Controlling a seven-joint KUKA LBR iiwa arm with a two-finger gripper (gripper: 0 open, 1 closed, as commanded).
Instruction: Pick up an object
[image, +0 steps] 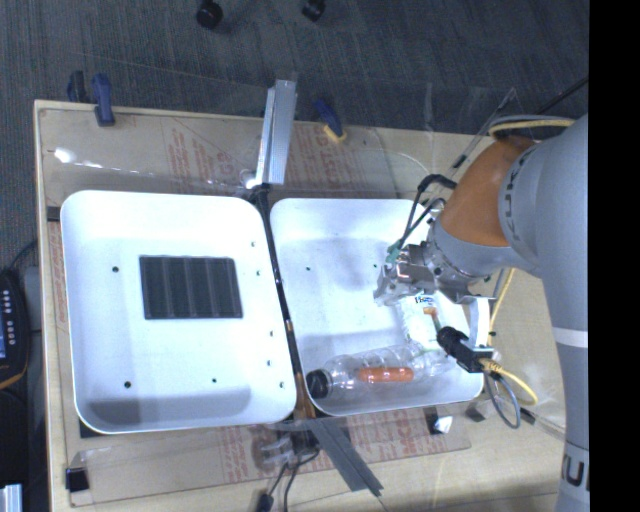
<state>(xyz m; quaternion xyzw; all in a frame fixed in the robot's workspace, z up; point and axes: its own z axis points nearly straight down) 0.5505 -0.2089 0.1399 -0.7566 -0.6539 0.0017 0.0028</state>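
A clear plastic bottle (375, 374) with a black cap and an orange band lies on its side along the front wall of the right bin (320, 250). My gripper (398, 288) is low over the right part of that bin, above a crumpled clear wrapper (420, 318) with white and orange print. The wrist hides the fingers. In the left bin (90, 300) a flat dark ribbed rectangle (190, 287) lies at the middle.
The grey arm with its orange band (480, 195) covers the right bin's right rim. A black plug and cables (470, 352) hang by the bin's front right corner. A metal bar (275, 130) stands behind the gap between the bins. Blue clamps (100, 95) hold the board's back edge.
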